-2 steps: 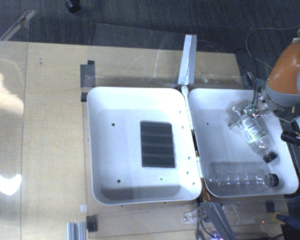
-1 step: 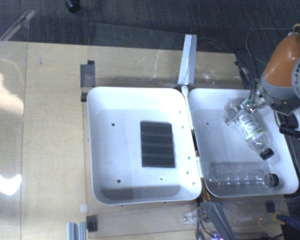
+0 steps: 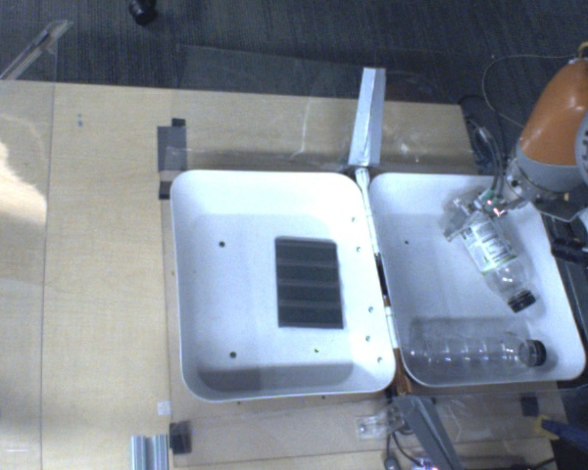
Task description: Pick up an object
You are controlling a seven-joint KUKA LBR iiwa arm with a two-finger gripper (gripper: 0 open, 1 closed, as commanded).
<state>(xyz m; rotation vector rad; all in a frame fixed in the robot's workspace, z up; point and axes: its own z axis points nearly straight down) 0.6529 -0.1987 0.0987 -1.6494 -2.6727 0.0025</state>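
The arm [image 3: 568, 125] reaches in from the right over the right bin [image 3: 412, 262]. Its gripper [image 3: 475, 213] sits at the upper end of a clear bottle [image 3: 495, 253] that lies tilted in that bin, black cap [image 3: 521, 302] pointing toward the lower right. Whether the gripper is spread or pinching the bottle, I cannot tell. A 2nd clear bottle [image 3: 470, 349] lies along the bin's near wall, its dark cap at the right. In the left bin [image 3: 206, 262] a dark ribbed block [image 3: 309, 282] lies flat near the middle. The 2 bins touch side by side.
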